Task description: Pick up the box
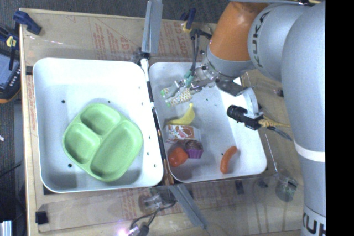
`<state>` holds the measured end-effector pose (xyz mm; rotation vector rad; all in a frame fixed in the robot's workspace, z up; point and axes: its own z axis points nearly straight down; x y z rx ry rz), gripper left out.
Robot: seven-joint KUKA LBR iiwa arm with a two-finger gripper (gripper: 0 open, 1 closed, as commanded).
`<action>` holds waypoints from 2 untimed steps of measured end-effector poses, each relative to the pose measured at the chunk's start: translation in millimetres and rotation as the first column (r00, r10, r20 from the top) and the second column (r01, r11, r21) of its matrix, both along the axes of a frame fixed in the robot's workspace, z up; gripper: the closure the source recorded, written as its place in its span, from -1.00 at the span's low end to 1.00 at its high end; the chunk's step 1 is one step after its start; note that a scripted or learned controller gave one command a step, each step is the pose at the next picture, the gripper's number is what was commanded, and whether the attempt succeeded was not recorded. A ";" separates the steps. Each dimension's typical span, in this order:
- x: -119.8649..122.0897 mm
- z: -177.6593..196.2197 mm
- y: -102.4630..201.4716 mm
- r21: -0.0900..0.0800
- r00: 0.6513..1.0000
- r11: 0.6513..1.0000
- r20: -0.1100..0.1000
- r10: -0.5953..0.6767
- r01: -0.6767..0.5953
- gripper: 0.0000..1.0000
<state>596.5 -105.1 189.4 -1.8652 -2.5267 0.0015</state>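
A small red-and-white printed box (181,132) lies flat in the middle of the right bin (251,143), just below a banana (186,116). My gripper (178,88) reaches in from the right at the bin's upper left part. It hangs over a speckled white packet (181,98) with a green end, close to it or touching it. The printed box is about a hand's width nearer the front than the gripper, and it lies apart from the gripper.
A red tomato (177,157) and a purple item (193,148) sit just below the box. An orange sausage (228,158) lies at the front right. The left bin (50,80) holds a green divided plate (103,141). A black cylinder (242,115) juts over the right bin.
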 end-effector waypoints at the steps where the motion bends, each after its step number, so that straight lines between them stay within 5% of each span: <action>1: 19.7 -57.6 3.3 -0.005 0.999 0.999 0.000 -0.047 0.047 1.00; 2: -2.2 39.6 48.3 0.000 0.988 0.988 0.001 0.153 -0.153 1.00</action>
